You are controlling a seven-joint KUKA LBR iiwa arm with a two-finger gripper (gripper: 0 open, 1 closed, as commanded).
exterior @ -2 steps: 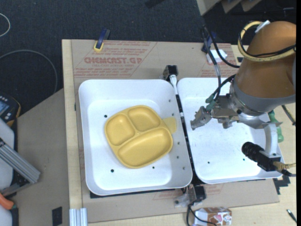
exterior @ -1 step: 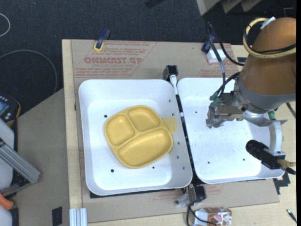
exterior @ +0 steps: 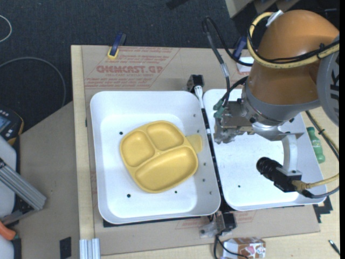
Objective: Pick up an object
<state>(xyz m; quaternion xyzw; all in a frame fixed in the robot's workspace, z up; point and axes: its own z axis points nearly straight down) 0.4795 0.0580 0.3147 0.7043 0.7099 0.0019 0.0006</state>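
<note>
The gripper (exterior: 223, 135) hangs over the right bin (exterior: 253, 193) near its left wall; its state I cannot tell. A yellow 3-compartment tray (exterior: 158, 155) lies in the left bin (exterior: 108, 161).

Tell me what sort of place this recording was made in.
Most likely a robotics lab bench: two white bins sit on a board, a cabled robot arm reaches over them, and a yellow divided tray serves as a test object.

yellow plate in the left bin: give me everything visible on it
The yellow plate is a divided tray of matte plastic, rounded, with three compartments: two small ones above, one large below. A small tab juts from its right edge. It lies flat, face up and rotated askew, on the left bin floor, near the middle. Nothing rests in it.
</note>
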